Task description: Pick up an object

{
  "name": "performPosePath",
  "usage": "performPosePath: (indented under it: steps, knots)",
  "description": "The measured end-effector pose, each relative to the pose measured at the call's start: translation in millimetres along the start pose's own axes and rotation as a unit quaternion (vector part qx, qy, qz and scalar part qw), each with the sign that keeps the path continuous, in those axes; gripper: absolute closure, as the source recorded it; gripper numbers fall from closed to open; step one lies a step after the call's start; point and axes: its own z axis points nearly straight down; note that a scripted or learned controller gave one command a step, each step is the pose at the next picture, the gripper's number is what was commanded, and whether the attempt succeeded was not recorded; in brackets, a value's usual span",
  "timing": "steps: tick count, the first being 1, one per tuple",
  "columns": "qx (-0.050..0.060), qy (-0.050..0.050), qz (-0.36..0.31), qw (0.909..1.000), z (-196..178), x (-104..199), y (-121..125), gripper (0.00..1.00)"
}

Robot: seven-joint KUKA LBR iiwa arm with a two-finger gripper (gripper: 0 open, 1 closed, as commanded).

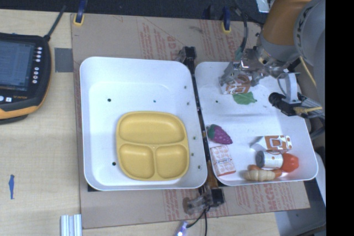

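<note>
Two bins, one arm at work

Left bin (94,119) carries a yellow divided tray (153,145). Right bin (310,141) contains scattered items; at its far end, the gripper (239,75) closes on a small carton (240,85), beside a green object (244,98).

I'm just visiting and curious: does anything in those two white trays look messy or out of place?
Nothing looks spilled or broken. The yellow plate sits flat in the left tray. In the right tray, a small carton, a can and other toy food lie jumbled in the near corner.
</note>
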Motion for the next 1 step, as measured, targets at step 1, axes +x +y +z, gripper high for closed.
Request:
performPosePath:
  steps: [1]
  knots:
    - [0.0,0.0,-0.001,1.0,-11.5,-0.5,0.7,1.0]
